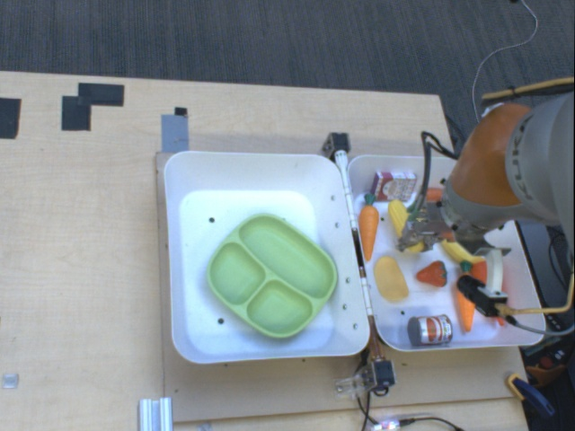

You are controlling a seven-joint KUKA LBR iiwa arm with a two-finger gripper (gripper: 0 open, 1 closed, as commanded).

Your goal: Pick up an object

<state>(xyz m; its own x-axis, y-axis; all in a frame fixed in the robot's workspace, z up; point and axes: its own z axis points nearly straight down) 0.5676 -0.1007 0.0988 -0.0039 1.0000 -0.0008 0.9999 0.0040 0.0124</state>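
down low in the right bin [530,335], close to its middle: the gripper [416,237], hanging off the grey arm [503,164] reaching in over the bin's right edge. too dark and small to tell if spread apart or pinched together, so no saying. nothing seen held in it. just beside it, toward the bin's far left corner: the corn [397,214], maybe touching the gripper, hard to be sure. lying with its long side running from the far edge toward the near edge, tipped a little. probably the best thing to go for, being the closest. a small slide toward the left edge and the far edge needed, then a squeeze across the short side of the corn, not along the long side. next to the corn, hard by the left edge: the carrot [368,227], lying the same way, so little room on that side and a fair chance of bumping it. toward the near edge from the gripper: a flat yellow piece [391,278] and a red berry [433,274], both near but apart from it. toward the right edge: the banana [458,251], partly under the arm. by the near edge: a can [429,330] on its side, well apart. in the left bin [180,241]: a green plate [272,275], far from the gripper and not worth the trip.
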